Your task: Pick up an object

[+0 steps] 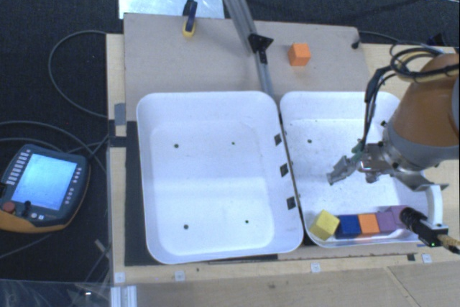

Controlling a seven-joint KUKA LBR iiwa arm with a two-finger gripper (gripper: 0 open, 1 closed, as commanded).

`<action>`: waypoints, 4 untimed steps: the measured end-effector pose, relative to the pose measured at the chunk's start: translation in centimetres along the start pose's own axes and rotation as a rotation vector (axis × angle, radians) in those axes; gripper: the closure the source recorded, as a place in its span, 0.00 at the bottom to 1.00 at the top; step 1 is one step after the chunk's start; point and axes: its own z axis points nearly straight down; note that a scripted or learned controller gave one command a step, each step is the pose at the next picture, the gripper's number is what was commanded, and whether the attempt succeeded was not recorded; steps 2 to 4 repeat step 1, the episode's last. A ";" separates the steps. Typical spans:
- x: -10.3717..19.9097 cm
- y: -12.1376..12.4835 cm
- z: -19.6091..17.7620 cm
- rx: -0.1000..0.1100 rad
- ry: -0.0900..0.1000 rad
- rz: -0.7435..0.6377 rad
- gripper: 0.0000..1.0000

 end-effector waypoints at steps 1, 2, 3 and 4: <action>5.1 0.6 -9.4 -0.009 0.001 -0.009 0.00; 5.1 0.6 -9.4 -0.009 0.001 -0.009 0.00; 5.1 0.6 -9.4 -0.009 0.001 -0.009 0.00; 5.1 0.6 -9.4 -0.009 0.001 -0.009 0.00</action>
